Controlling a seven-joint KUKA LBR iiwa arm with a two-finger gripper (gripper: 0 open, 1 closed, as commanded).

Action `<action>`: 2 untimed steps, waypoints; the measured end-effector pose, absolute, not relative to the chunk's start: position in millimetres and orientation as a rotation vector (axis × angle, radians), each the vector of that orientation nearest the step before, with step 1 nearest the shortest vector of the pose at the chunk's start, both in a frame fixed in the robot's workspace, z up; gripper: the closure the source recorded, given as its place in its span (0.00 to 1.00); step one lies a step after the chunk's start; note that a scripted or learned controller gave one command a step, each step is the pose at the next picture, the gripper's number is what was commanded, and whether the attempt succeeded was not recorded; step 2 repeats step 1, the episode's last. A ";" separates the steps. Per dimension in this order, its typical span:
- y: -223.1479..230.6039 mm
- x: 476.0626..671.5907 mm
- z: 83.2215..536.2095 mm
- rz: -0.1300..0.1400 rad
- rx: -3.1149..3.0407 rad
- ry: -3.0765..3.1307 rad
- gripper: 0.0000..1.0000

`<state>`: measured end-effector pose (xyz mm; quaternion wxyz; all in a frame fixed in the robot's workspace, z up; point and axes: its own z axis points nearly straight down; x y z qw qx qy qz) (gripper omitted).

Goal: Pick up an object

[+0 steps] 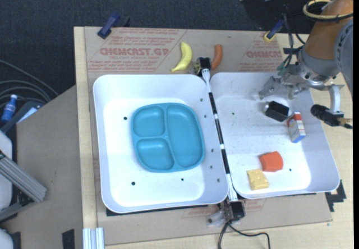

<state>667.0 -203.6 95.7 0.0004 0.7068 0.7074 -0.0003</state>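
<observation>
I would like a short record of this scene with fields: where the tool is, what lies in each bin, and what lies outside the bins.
tool: over the right bin's far part, above the black block
left bin: blue tray
right bin: black block, small box, orange piece, yellow piece
behind bins: banana, carrot

I see a blue plate [167,137] with three compartments lying flat in the middle of the left bin [104,130]. On the bench [134,46] just beyond the bins, a banana [183,57] lies to the left of an orange carrot-like piece [217,56]. A blue clamp [107,26] grips the bench's far left corner, and a smaller clip [273,32] sits at the far right. Cables [22,82] loop over the dark floor on the left.
</observation>
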 end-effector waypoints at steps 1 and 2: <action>-209.2 667.9 86.7 0.006 2.224 2.230 0.00; -209.2 667.9 86.7 0.006 2.224 2.230 0.00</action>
